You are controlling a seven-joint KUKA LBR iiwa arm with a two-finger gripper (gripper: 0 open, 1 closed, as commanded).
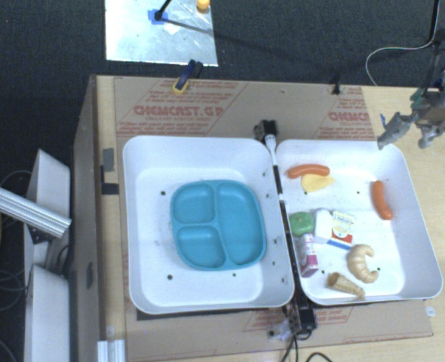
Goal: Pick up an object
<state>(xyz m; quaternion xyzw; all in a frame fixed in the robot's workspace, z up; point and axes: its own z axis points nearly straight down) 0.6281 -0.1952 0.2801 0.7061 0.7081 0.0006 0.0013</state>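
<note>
Food toys lie in the right bin point(415, 225), lower right of the frame. Nearest the bottom edge are a cone point(345, 283) and a croissant point(362, 262), close together. Left of them a pink tube point(309, 253) lies along the bin's left wall, with a green block point(301, 222) above it and a white carton point(342, 228) just beside. Farther up, a sausage point(382, 200) sits near the right wall, and a hot dog point(310, 173) near the top. The left bin point(143, 202) holds a blue divided tray point(216, 224). The gripper point(409, 129) hangs at the upper right, above the desk point(298, 104), beyond the right bin's far corner, jaws spread apart and holding nothing.
</note>
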